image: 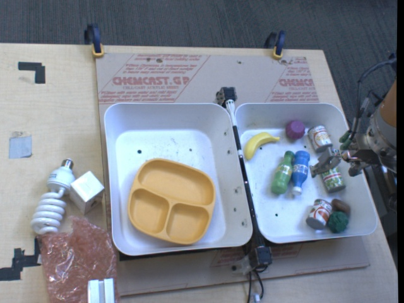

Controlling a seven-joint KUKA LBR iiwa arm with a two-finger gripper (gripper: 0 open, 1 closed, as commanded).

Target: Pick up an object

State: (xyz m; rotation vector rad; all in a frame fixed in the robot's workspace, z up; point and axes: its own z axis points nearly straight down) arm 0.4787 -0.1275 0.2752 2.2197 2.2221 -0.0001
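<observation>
Two white bins sat side by side on the bench, and the arm reached in from the right edge of the frame.

The left bin (120, 169) filled the centre and held a yellow divided tray (170, 199) toward its lower half. The right bin (278, 232) held the small objects: a banana (259, 144) at upper left, a green bottle (282, 173) and a blue bottle (300, 171) just beside each other in the middle, a purple ball (295, 129) and a can (319, 137) along the top, another can (319, 214) beside a green lump (338, 221) at lower right. The gripper (331, 163) hung over the bin's right side, just above a small jar (333, 180); how far its fingers were spread could not be made out, and nothing was visibly between them. On the bench at lower left lay a spiral light bulb (52, 202).
</observation>
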